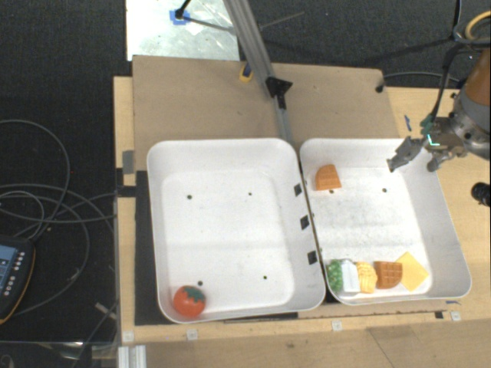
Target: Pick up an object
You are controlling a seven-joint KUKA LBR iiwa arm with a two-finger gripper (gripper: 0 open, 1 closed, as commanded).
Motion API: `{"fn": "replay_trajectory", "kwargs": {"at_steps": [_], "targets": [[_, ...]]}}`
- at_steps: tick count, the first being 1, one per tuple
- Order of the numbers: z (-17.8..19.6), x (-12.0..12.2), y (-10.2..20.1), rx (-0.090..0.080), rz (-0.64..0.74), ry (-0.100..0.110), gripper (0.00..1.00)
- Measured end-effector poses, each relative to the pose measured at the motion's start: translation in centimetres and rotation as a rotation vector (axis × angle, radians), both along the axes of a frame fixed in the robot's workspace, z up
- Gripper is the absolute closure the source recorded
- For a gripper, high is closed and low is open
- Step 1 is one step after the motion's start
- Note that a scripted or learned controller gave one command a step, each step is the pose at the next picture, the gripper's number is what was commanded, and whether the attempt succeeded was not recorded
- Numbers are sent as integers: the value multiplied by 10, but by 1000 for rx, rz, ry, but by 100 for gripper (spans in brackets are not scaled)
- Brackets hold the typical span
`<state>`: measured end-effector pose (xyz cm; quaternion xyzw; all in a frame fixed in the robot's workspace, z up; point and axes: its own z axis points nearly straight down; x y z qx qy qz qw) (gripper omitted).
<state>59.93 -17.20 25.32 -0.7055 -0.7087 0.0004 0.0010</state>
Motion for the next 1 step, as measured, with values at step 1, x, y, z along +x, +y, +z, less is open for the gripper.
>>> {"fn": "replay_trajectory", "kwargs": {"at_steps": [1], "targets": [[2,1,0,-1,1,-3,0]]}}
